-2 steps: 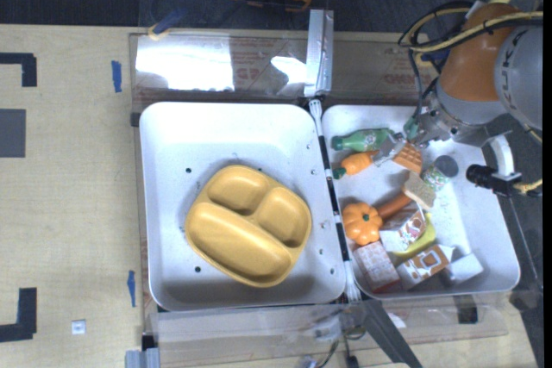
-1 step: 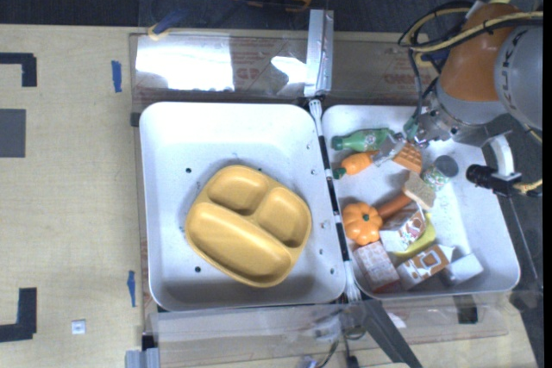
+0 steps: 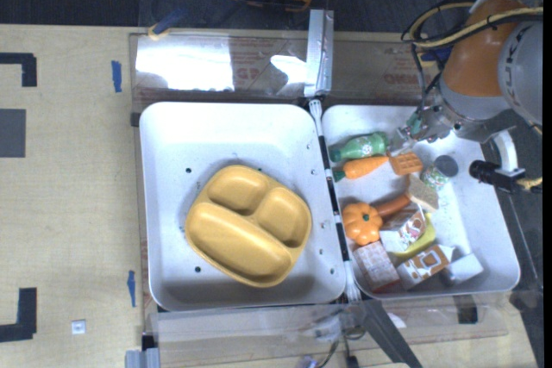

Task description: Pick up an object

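Candidate objects sit in the right bin (image 3: 496,224), piled along its left side: toy carrot (image 3: 366,168) just below-left of the gripper (image 3: 420,127), green toy vegetable (image 3: 360,146) directly left of it and touching the carrot's top edge, small orange block (image 3: 405,163) right under the gripper at the carrot's tip. Further below: toy pumpkin (image 3: 362,221), then a clutter of small cartons and packets (image 3: 412,252) near the bin's front edge. Gripper is low over the bin's back-left area, near the green vegetable and orange block; nothing seen between its tips, and whether it's wide or narrow can't be made out from this angle. Arm (image 3: 483,69) comes in from upper right, orange band (image 3: 473,65) above the wrist. Far left of the gripper, the left bin (image 3: 172,134) holds a yellow divided tray (image 3: 248,224), tilted.
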`<state>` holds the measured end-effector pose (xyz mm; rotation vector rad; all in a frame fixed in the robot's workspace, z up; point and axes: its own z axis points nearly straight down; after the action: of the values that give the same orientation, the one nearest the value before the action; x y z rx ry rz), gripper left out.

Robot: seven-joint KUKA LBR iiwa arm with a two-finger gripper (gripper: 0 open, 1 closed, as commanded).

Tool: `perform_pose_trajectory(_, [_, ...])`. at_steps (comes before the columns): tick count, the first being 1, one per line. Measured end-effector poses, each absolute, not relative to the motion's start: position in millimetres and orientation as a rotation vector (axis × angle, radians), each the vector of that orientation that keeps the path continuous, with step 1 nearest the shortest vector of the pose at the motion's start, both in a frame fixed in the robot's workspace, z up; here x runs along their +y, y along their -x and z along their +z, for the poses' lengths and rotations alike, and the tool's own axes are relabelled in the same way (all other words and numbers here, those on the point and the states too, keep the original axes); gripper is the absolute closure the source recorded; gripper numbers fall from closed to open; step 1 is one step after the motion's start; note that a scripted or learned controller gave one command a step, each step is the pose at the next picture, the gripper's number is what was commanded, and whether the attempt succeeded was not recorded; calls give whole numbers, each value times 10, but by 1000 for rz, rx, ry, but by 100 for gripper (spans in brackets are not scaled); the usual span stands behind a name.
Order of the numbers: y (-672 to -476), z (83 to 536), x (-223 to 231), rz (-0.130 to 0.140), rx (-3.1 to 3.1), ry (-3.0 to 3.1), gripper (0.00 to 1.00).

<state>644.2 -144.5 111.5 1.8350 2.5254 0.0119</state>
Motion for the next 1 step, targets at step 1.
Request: perform_pose_trajectory(1, [-6738, 988, -1581, 14, 2479, -1894, 100])
